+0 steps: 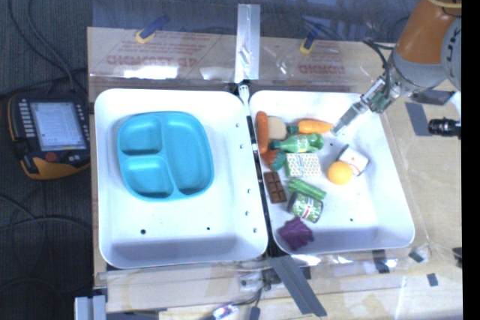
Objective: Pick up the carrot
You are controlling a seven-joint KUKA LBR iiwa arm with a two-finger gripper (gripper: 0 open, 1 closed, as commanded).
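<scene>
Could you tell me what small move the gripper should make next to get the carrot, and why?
Probably a short move left and down. The gripper hangs just beside the carrot's right end, in the right bin, and nothing shows between its fingers. The carrot lies flat, crowded by a green bottle below it, so it should be centred over the carrot first.

Red printed lettering runs across the clear plastic sheets over the brown cardboard panel [172,56] behind the 2 white bins, but it appears upside down and too blurred to read. The small green-and-white packet [302,162] and the green can [306,207] bear illegible labels.
</scene>
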